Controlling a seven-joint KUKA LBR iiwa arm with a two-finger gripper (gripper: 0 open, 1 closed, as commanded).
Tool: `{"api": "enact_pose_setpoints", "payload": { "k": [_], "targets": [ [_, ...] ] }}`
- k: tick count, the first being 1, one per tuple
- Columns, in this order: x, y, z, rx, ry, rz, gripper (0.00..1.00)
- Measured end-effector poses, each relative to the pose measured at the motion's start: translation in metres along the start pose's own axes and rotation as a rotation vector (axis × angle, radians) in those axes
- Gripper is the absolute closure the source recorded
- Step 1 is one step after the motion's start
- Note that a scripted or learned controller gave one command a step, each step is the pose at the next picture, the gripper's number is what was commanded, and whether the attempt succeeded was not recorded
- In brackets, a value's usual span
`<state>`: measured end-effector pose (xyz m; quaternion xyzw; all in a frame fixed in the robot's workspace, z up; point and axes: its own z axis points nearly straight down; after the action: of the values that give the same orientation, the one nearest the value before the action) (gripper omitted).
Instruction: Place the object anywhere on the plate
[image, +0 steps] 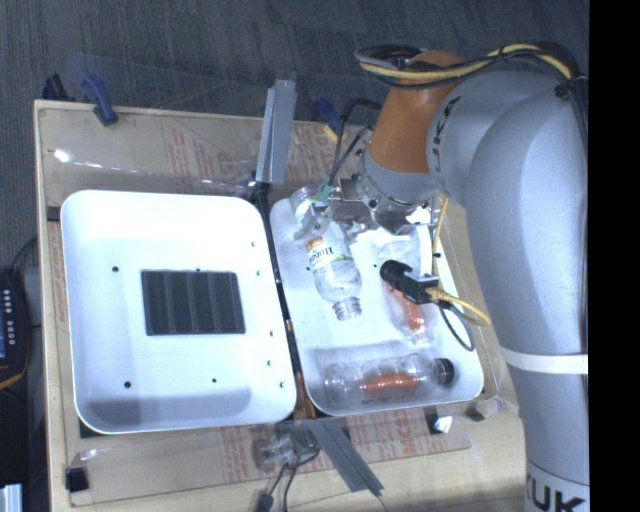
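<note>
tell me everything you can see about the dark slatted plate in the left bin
The plate is a dark grey, near-black rectangle with a matte look, marked by parallel ribs that split it into about four strips. It lies flat on the floor of the left white bin, roughly in the middle and set square to the bin's sides. Nothing rests on it, and nothing touches it apart from the bin floor below. The bottles all lie in the other bin.

A dark ribbed plate (193, 302) lies flat in the left bin (90, 300).
</note>
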<state>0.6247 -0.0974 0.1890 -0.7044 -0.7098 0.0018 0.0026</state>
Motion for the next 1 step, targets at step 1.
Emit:
{"api": "enact_pose_setpoints", "payload": {
  "k": [1],
  "targets": [
    [0.0537, -0.0303, -0.0011, 0.0, -0.001, -0.122, 1.0]
  ]
}}
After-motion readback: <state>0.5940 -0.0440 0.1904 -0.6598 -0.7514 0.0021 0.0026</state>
